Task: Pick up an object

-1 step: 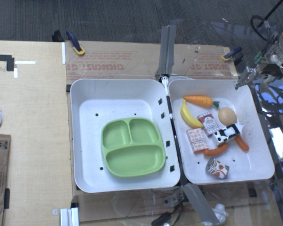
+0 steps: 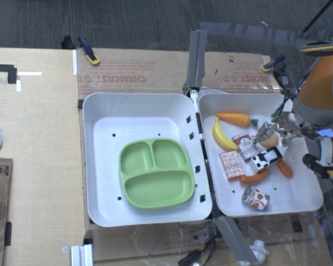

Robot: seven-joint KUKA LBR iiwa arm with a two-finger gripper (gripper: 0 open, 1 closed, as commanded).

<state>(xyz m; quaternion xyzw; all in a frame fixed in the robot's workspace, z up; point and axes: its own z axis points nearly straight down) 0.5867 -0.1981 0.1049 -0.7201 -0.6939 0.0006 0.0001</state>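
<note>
Plastic toy food fills the right bin (image 2: 299, 201), a shallow white tray with rounded corners in the right half of the frame. A smooth curved banana (image 2: 223, 136) lies near its left wall, and a tapered orange carrot (image 2: 234, 117) with a green tip sits just above it. Two small flat packets (image 2: 238, 153) with red and white print rest below the banana, one above the other. An orange sausage (image 2: 255, 177) lies just right of the lower packet, a second short orange piece (image 2: 284, 169) sits further right, and a small printed can (image 2: 256, 198) lies tipped on its side toward the bin's lower edge. A black and white block (image 2: 266, 159) sits above the sausage.

The hand (image 2: 268, 134), shiny metal below the grey arm and its orange band (image 2: 321, 82), hovers low over the middle of this pile, close above a tan rounded object (image 2: 270, 141). I cannot tell whether it is open or closed, nor whether it grips anything.

The left bin (image 2: 100, 148) holds a matte green divided plate (image 2: 156, 172) with three compartments. Both bins rest on a counter (image 2: 33, 137) of pale wood, with brown cardboard (image 2: 139, 73) behind them.
</note>
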